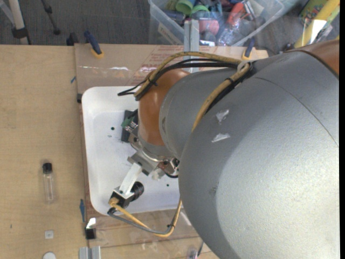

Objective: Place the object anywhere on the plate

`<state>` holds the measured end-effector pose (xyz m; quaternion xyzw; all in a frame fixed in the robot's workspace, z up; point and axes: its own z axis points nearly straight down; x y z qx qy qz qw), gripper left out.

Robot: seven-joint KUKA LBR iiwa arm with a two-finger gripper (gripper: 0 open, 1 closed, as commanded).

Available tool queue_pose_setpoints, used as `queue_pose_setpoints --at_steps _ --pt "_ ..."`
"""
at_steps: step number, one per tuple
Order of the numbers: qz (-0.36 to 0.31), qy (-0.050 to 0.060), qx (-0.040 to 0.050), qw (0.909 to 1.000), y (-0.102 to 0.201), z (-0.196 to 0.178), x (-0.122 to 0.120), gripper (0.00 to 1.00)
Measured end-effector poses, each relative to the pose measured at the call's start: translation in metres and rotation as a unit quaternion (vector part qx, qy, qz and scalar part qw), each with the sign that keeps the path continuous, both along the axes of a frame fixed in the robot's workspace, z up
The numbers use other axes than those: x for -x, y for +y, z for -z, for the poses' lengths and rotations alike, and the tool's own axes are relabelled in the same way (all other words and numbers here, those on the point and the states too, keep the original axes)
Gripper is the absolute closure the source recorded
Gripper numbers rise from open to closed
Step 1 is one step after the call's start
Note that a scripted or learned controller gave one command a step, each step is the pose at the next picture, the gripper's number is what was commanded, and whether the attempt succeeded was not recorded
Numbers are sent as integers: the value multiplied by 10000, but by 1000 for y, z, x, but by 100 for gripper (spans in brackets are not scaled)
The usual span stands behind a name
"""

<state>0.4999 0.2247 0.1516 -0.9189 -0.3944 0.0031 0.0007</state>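
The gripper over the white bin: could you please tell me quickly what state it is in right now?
Gripper: cannot be told; the wrist covers most of it above the white bin.

I could not read any words or numbers. Some faint red print was on the brown sheet (164,55) by the white bin (94,144), but it was too blurry.

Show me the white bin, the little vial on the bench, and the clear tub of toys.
white bin (102,158), camera view, bare floor near its left wall.
vial (48,183), camera view, middle of its clear body.
tub (164,20), camera view, its front wall.
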Motion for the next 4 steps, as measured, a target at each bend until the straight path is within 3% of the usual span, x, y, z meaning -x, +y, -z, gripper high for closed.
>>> queue_pose_setpoints --at_steps 1,2,3,4 --pt "1496 -56 -29 9887 -1 62 18 100" --pt "1508 -52 -31 9885 -1 53 18 100" --pt "-11 -5 -5 10000 0 54 22 100" --pt "-2414 -21 -9 9704 0 -7 4 100"
